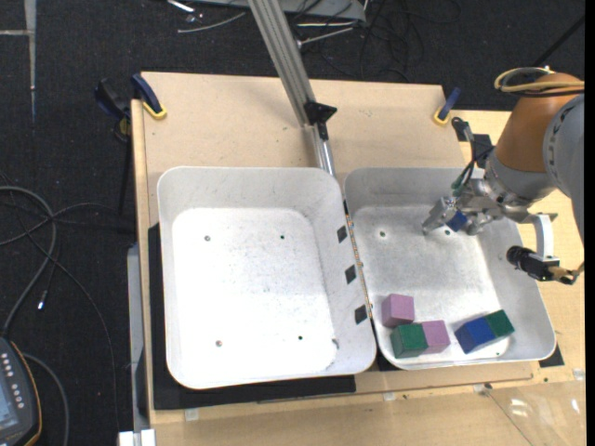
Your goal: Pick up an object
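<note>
- The fingers [444, 224] are hanging low over the right bin's [418, 268] far part; whether they are apart or together, I cannot tell.
- Likely approach step: next calls for travelling nearer, toward the blocks.
- Five blocks are sitting along the near edge: pink block [399, 308], green block [407, 340], magenta block [435, 334], blue block [475, 332], dark green block [500, 322].

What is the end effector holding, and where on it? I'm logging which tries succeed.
It cannot be told. Something blue shows at the end effector, but the view is too small to show a hold or where.
</note>
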You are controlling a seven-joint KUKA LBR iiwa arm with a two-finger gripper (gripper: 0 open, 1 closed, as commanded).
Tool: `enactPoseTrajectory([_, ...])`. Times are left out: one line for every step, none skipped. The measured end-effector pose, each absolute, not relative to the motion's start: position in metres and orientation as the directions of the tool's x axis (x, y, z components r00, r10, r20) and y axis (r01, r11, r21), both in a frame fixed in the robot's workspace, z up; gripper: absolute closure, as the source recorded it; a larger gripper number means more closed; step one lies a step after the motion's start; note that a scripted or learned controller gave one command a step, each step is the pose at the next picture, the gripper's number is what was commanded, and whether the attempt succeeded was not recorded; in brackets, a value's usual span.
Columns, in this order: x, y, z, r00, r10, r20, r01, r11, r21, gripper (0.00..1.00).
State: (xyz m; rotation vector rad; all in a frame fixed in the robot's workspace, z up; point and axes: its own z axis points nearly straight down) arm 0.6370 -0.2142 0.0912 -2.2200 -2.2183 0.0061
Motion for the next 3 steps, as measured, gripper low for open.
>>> enactPoseTrajectory([0.681, -0.198, 0.096, -0.005, 1.000, -0.001, 1.000, 0.005, 0.006, 0.00])
enactPoseTrajectory([0.680, -0.199, 0.107, -0.004, 1.000, -0.003, 1.000, 0.004, 0.005, 1.00])
enactPoseTrajectory([0.643, -0.097, 0.099, -0.008, 1.000, 0.000, 1.000, 0.008, 0.006, 1.00])
